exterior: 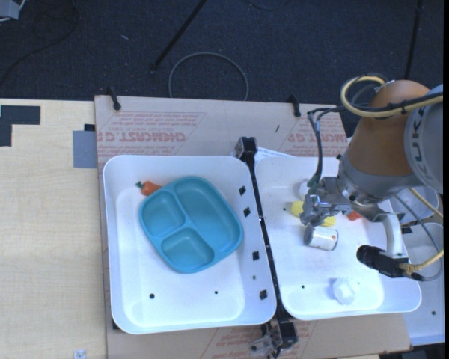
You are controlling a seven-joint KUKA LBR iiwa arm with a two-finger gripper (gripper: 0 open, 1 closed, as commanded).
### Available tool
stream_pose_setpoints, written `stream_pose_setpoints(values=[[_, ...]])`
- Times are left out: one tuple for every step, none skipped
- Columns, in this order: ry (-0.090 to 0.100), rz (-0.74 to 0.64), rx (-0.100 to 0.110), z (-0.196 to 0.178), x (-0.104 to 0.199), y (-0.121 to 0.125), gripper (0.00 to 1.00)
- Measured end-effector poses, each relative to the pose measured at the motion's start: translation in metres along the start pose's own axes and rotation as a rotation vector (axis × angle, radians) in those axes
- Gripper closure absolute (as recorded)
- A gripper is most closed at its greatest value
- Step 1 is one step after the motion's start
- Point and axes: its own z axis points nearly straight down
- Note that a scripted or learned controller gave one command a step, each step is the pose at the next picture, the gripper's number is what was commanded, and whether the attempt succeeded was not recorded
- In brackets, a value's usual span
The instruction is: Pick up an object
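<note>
We see the grey metal pincer (312, 209) lowered just above a small white cylindrical cup (321, 237); finger spread unclear, can't tell.

Orange item (147, 188) in left bin (127, 290) partly hidden under blue tray (189, 224). Yellow object (325, 219) in right bin (374, 305) mostly covered by gripper (311, 214). Arm (393, 144) cut off at right edge.
</note>
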Motion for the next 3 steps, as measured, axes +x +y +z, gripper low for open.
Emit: stream_pose_setpoints(values=[[0.000,0.000,-0.001,0.002,0.060,0.011,1.00],[-0.001,0.000,0.000,0.005,0.118,0.016,1.00],[-0.001,0.001,-0.002,-0.016,0.170,0.024,1.00]])
